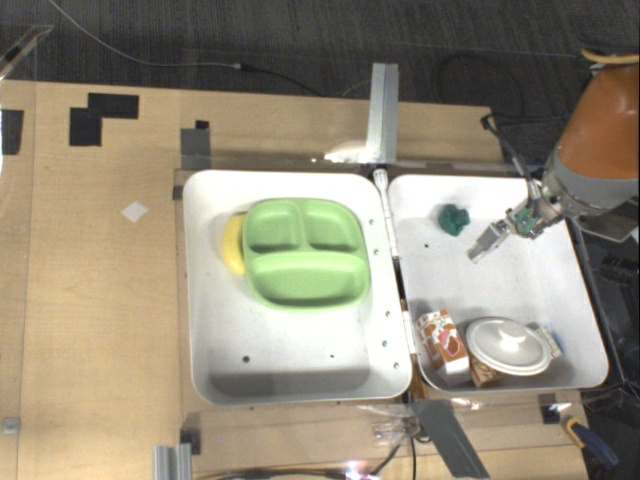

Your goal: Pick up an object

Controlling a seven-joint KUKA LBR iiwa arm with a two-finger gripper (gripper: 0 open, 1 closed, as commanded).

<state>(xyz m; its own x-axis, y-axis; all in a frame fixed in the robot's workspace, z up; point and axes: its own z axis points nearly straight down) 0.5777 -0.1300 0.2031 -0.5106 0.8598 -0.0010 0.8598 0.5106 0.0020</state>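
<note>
The gripper (488,242) is seen over the right bin (560,298) — whether anything is held cannot be told. A small teal object (454,219) lies at its ten o'clock, with bare floor around.

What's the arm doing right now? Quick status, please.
Gripper over right bin, holding nothing. Small green object just beside it, untouched. Nothing between them.

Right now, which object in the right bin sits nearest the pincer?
The small teal object, alone near the bin's far side, just left of the pincer. The carton and white lidded pot crowd the near edge.
</note>
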